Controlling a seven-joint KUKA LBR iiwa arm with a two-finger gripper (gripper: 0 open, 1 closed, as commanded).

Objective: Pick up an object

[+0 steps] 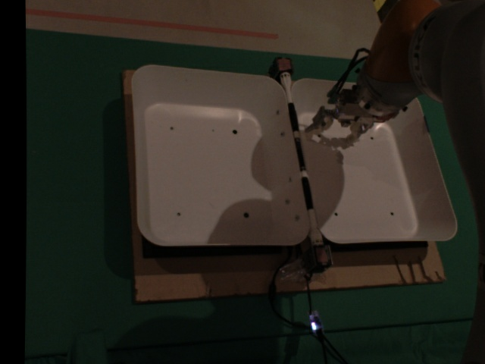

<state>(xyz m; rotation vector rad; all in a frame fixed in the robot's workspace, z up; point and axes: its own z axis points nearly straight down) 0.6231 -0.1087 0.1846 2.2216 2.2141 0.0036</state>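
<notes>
White plastic is most of what I have on screen: two shallow bins side by side on a brown board [227,283], which sits on a green mat [68,203]. The left bin [151,82] has only small dark specks on its floor and a broad shadow across its right half. The right bin [432,218] looks just as bare from here; I cannot make out any object to pick in either one. A black-and-white rod [298,154] runs along the seam between the bins, with a small fitting at each end and cables trailing off the near end toward a tiny blue light [314,323].

My arm [447,44] comes in from the upper right, orange band [398,40] above the wrist. The gripper [337,131] hangs over the far-left part of the right bin, near the rod. Its pale fingers [322,120] look spread apart, with nothing between them, though the dim light makes that hard to be sure of.
</notes>
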